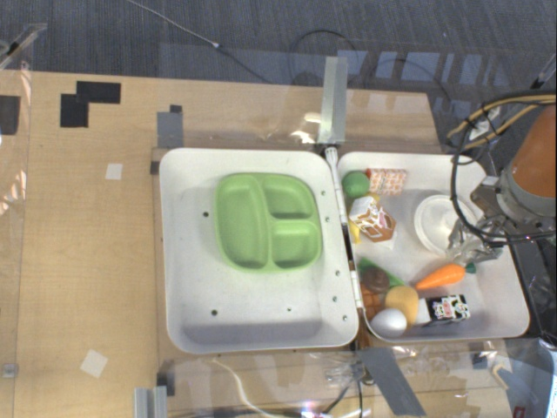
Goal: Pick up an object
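- The two-finger gripper hangs in the right white bin; whether it is released or clenched cannot be told.
- The orange plastic carrot lies at its 7 o'clock, just beside it, long axis running 8-to-2 o'clock.
- The left white bin holds a green three-compartment plastic tray.
- The right bin also holds a white bowl.

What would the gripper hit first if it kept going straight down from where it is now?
Probably the leafy end of the toy carrot, which lies just below the gripper in the right bin. The white bowl sits close beside it; depth is unclear.
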`<state>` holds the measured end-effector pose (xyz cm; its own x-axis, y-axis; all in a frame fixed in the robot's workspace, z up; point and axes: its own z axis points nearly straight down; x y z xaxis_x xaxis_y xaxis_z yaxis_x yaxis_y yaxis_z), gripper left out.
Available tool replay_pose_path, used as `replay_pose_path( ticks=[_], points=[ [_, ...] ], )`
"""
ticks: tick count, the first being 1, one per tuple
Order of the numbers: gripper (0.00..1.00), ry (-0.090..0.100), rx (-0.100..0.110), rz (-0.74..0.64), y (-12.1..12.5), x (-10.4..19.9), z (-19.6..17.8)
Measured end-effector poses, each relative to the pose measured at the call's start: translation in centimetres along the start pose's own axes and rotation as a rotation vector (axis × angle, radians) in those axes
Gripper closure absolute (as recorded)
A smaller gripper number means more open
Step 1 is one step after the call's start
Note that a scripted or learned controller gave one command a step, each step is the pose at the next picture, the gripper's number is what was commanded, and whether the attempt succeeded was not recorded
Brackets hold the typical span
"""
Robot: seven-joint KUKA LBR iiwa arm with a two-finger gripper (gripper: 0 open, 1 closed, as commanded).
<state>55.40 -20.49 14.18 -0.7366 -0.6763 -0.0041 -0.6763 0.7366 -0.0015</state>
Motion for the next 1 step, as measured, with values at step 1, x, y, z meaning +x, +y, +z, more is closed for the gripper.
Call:
replay_pose_path(
  ticks=[1],
  points=[
    [1.0,-0.008,0.009,0.036,-2.41,-7.93,-9.45]
  ],
)
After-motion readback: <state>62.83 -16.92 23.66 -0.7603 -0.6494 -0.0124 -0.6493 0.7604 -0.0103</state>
